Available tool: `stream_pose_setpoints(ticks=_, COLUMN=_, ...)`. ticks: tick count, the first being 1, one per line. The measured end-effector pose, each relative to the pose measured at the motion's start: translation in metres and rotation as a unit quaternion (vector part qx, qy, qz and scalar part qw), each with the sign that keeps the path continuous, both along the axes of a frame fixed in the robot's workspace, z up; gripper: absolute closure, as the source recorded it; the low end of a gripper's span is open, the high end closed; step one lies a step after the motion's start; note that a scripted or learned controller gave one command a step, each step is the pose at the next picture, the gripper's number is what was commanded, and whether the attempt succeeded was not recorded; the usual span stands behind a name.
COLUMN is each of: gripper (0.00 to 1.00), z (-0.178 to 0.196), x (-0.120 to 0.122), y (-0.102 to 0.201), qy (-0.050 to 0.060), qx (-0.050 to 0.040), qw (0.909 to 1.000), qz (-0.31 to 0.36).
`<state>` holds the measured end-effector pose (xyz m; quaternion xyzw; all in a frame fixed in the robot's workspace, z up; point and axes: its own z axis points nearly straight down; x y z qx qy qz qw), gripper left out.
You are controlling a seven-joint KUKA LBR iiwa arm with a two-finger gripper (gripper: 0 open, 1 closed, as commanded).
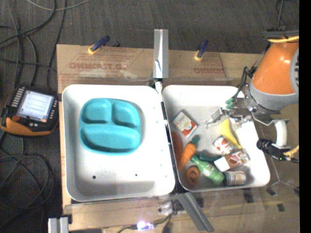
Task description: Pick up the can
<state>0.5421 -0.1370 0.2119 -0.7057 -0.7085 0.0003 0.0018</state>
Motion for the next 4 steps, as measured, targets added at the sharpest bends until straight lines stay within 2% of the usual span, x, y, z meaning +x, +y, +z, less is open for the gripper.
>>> stream_pose_setpoints(ticks=1, gripper=0.00, z=-0.118, x=0.001, y=-0.011, qy=-0.001, qx=-0.0020, qw=0.9944, qz=-0.105)
stream_pose_setpoints(ticks=2, gripper=0.00, z=-0.063, x=0.012, y=-0.025, qy=0.000, qx=-0.0011, qw=0.9954, qz=-0.096)
stream_pose_setpoints(ticks=3, gripper=0.00, z=-0.122, x=-0.028, y=-0.006, qy=-0.007, qx=-0.0029, qw=0.9830, qz=-0.184)
stream_pose_setpoints(ticks=4, gripper=1.00, z=-0.113, x=-0.028, y=-0.005, qy=-0.007, qx=-0.0020, qw=0.9830, qz=-0.184)
